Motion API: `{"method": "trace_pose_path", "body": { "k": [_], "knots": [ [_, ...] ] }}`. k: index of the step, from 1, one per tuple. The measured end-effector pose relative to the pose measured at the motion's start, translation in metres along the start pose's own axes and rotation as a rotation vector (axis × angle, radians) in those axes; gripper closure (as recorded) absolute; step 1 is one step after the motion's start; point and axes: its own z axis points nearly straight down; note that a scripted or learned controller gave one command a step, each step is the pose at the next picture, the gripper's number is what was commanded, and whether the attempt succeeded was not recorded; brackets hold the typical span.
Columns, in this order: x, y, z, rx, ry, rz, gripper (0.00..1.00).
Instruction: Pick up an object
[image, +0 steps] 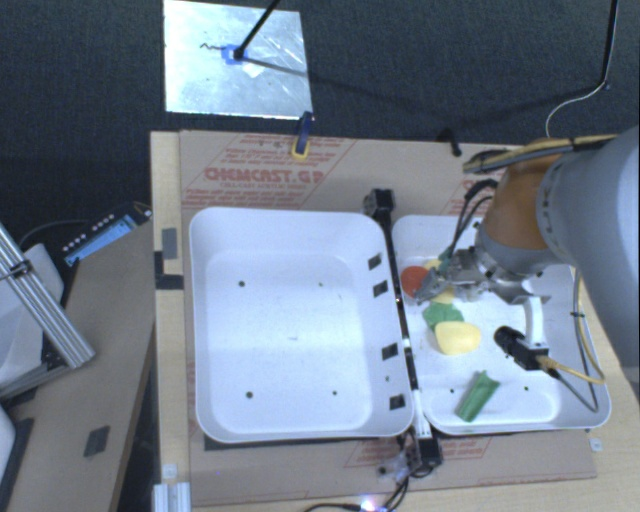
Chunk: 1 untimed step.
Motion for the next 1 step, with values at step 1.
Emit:
{"method": "trace_pose_path", "body": {
  "k": [1],
  "knots": [
    [-0.0010,-0.0019,-0.0103,0.002,0.000,0.000,1.00]
  ]
}}
